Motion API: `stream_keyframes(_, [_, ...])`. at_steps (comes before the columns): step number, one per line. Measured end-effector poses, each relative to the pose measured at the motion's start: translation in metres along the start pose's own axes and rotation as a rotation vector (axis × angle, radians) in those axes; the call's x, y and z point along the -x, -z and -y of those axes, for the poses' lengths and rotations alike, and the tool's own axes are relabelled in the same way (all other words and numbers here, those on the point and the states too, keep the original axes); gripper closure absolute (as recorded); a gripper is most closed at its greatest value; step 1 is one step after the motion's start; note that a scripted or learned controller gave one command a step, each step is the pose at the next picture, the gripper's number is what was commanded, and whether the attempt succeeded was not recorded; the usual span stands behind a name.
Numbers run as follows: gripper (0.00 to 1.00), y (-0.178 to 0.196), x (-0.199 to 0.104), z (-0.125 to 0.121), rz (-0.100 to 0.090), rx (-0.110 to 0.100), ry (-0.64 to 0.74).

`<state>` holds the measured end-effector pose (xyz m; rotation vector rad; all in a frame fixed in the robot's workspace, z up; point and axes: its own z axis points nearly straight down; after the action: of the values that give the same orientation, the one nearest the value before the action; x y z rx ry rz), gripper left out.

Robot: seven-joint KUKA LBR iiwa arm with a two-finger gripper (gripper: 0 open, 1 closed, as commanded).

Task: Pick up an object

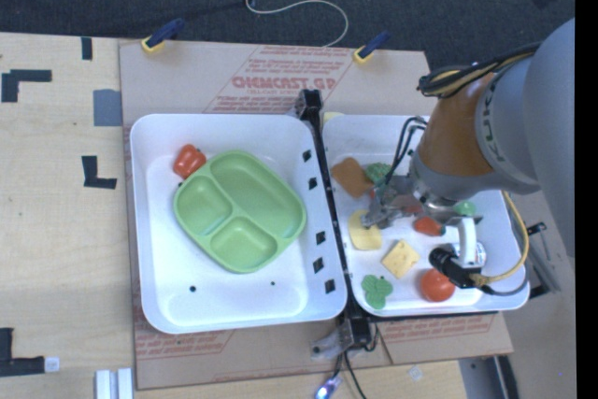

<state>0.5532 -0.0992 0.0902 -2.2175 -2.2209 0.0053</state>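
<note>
The right bin (360, 137) holds several small toy foods. Among them are a brown piece (350, 175), a green leafy piece (377, 172), a pale yellow block (365, 236), a yellow wedge (401, 258), a green broccoli-like piece (377, 292), a red tomato (436, 285) and a small red-orange piece (428, 224). My gripper (381, 212) is lowered into this bin, between the brown piece and the yellow block, just above the block's top edge. The wrist hides what lies directly beneath it.
In the left bin (154, 229) a green divided plate (240, 210) lies near the middle, with a small red-orange toy (188, 160) at its upper left. A black divider (322, 201) separates the bins. The arm's cables (486, 271) trail over the right bin's lower right.
</note>
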Motion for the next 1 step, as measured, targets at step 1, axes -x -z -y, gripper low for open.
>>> stream_keyframes(1, [0.0,-0.0016,0.0001,0.0013,0.0,-0.004,-0.001])
